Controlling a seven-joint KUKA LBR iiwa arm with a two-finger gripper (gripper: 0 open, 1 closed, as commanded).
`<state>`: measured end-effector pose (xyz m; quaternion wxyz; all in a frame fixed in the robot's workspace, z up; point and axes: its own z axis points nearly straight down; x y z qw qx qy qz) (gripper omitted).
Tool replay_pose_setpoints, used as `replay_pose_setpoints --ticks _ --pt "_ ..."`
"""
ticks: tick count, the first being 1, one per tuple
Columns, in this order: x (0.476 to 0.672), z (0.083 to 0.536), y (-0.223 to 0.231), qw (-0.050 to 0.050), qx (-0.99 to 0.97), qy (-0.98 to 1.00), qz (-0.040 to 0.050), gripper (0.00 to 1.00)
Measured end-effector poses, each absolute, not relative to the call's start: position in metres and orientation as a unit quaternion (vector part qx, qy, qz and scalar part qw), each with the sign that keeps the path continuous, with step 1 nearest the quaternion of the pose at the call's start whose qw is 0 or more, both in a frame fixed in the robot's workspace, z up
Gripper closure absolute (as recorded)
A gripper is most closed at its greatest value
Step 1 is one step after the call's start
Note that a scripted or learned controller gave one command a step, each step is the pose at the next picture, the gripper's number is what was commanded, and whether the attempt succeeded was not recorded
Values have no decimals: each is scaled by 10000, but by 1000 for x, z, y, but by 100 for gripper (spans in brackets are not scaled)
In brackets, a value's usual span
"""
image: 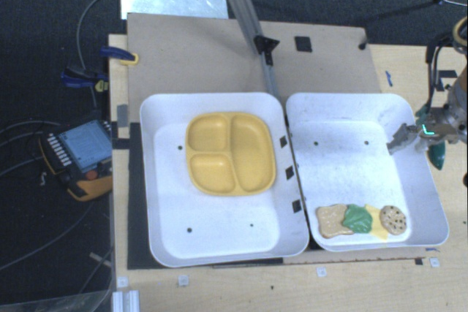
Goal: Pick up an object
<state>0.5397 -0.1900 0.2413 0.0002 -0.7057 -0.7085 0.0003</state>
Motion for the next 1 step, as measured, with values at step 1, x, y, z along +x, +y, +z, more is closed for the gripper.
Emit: replay_pose_setpoints --ticks 1 --pt "540 242 -190 -7 -7056 -7087 -2 0"
